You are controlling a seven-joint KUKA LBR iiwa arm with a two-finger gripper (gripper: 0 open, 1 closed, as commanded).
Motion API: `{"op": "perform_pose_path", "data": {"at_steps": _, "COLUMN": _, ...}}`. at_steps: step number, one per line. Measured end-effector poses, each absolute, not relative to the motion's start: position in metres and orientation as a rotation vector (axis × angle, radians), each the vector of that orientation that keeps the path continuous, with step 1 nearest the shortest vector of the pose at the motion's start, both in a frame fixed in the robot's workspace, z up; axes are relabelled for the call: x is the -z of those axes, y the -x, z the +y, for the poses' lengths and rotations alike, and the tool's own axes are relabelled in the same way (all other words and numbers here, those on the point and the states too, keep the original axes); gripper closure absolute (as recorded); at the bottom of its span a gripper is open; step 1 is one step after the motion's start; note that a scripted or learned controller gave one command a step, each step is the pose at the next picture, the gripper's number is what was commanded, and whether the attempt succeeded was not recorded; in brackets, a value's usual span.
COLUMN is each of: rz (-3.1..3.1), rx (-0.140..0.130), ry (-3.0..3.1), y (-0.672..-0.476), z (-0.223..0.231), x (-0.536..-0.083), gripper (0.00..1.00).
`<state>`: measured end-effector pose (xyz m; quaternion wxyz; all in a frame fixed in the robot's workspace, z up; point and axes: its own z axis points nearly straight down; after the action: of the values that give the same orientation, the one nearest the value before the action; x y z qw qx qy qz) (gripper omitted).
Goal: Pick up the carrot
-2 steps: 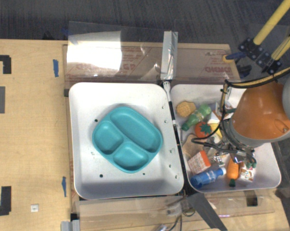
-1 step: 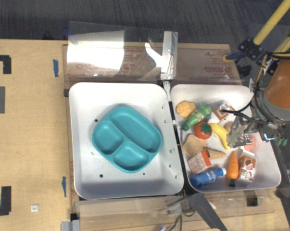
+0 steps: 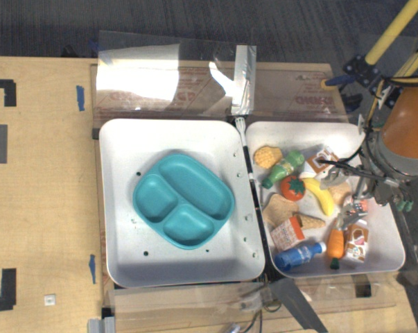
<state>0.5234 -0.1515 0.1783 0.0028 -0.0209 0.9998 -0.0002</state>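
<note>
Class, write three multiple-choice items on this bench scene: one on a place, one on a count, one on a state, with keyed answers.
1. Where does the small orange toy carrot lie?
A. right white bin
B. left white bin
C. brown bench top

2. How many compartments has the teal plastic divided plate?
A. two
B. three
C. five

3. How does the blue plastic bottle rest?
A. upright
B. on its side
C. on the plate

Answers: 1 A, it lies near the right white bin's front edge. 2 B, three hollows show. 3 B, it lies flat beside the carrot.
</note>
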Motion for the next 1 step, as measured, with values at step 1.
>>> {"op": "perform_pose_path", "data": {"at_steps": 1, "rz": 3.128, "rx": 0.001, "ry": -0.203, "y": -0.4868, "z": -0.1573, "x": -0.0906, "gripper": 0.00}}
